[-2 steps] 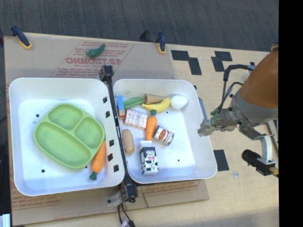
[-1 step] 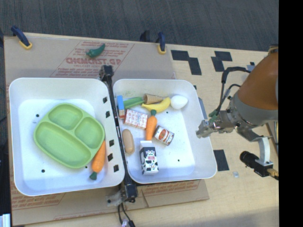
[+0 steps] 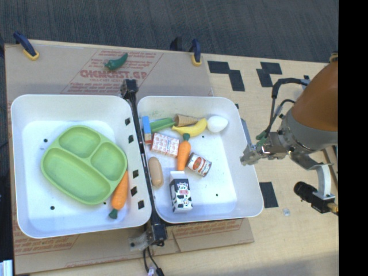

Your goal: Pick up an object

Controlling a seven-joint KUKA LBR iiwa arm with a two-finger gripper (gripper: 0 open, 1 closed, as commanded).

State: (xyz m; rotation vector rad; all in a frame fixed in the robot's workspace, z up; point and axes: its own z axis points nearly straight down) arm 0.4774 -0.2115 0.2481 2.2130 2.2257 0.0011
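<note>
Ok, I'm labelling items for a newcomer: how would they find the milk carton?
Look in the right bin, the one crowded with toy food. Near its front edge stands the milk carton, just in front of an orange carrot. It is the only boxy white item with black cow patches.

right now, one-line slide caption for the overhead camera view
Grey gripper beside right white bin of toy food; green divided plate in left.

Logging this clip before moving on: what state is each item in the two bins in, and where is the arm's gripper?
Green divided plate: flat in left bin.
Carrot: left bin, leaning on the plate's edge.
Second carrot: lying in right bin.
Milk carton: upright.
Can: on its side.
Banana: lying flat.
Egg: near right bin's far corner.
Gripper: outside right bin, holding nothing.
</note>
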